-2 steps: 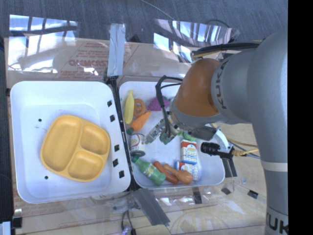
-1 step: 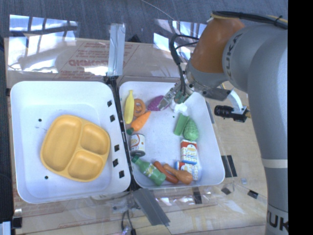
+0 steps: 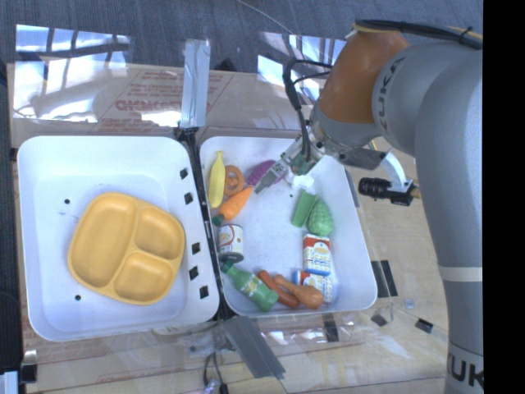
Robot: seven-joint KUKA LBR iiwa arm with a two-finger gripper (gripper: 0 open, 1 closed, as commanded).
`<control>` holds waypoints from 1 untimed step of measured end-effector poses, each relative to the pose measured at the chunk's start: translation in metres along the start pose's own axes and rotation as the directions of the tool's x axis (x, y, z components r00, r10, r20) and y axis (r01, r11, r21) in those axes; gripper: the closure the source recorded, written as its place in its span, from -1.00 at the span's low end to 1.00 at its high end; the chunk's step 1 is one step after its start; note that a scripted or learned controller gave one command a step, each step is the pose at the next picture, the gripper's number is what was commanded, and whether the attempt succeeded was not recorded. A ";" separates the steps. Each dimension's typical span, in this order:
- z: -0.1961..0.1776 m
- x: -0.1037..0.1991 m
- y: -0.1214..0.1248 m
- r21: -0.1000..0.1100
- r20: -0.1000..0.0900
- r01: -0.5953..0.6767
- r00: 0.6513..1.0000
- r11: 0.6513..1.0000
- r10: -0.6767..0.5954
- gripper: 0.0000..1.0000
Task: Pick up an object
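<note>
Over the right white bin (image 3: 361, 245) — jaws (image 3: 276, 175) hover, grip state unclear — cardboard bench (image 3: 123, 97) below.

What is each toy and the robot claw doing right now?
claw: up over the right bin, near the purple toy, holding nothing I can see
yellow divided plate: flat in the left bin
banana: lying along the right bin's left wall
carrot: lying beside the banana
small can: on its side
green bottle: lying down
hot dog: lying by the near wall
white carton: lying flat
</note>
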State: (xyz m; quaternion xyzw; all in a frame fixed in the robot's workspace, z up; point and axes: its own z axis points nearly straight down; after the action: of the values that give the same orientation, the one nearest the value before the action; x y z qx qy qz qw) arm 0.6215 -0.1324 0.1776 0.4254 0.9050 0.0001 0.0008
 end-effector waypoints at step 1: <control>0.010 -0.040 -0.077 0.002 -0.002 0.105 0.994 0.994 -0.105 -1.00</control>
State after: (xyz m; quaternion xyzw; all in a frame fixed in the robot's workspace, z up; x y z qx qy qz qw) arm 0.5876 -0.2129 0.1678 0.3773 0.9261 -0.0007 -0.0004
